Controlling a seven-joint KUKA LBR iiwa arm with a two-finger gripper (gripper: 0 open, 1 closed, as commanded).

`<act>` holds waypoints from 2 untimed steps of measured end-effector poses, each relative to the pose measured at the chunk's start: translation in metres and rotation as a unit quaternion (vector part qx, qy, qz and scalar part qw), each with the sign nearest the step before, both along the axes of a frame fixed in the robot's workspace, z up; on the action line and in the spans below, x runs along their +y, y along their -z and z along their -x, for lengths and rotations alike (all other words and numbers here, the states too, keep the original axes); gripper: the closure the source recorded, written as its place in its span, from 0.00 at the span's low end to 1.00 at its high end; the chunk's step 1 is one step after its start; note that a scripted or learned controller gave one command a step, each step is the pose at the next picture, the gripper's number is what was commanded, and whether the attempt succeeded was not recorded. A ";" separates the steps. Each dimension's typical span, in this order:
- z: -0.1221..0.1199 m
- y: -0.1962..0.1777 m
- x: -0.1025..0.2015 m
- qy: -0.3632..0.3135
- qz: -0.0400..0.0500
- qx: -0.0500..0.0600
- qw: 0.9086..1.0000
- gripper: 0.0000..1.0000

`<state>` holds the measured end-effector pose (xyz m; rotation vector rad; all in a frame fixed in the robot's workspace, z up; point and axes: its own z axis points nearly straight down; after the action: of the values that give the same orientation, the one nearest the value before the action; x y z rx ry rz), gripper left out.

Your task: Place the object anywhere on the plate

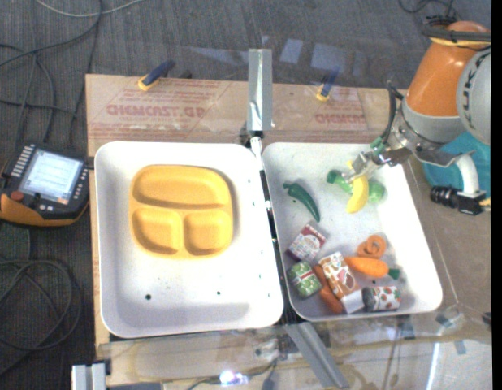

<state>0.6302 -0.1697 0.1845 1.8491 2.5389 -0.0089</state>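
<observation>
Two shallow white bins sit side by side on the surface (pixel 113 120). The left bin (pixel 113 299) holds one thing: a yellow-orange plate (pixel 184 210) with three compartments, lying in the bin's upper half.

The right bin (pixel 421 242) holds the toy food. One dark green chili pepper (pixel 303 198) lies near its left wall. One yellow banana (pixel 357 194) rests in the upper middle, touching a green leafy piece (pixel 373 190) on either side. Lower down are one orange carrot (pixel 367 266), one orange ring-shaped slice (pixel 373 245) just above it, and a cluster of about five small printed packets and cans (pixel 332 276) crowded together along the bottom edge, with a further orange piece tucked among them.

The gripper (pixel 373 159) hangs over the top of the right bin, just above the banana and the green piece, and the arm (pixel 446 80) comes in from the upper right. Its fingers are small and blurred against the toys, so I cannot tell how wide they stand or whether anything is between them.

Around the bins: one handheld control pendant (pixel 44 184) to the left, two clamps with yellow handles (pixel 156 74) at the board's top edge, and loose cables (pixel 40 23) on the floor.
</observation>
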 end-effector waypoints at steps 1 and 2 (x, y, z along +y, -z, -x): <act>-0.010 -0.024 0.045 0.114 -0.002 0.000 0.993 1.00; 0.003 -0.066 0.086 0.064 0.000 0.000 0.998 1.00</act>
<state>0.6275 -0.0835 0.2504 2.0085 2.4152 -0.0069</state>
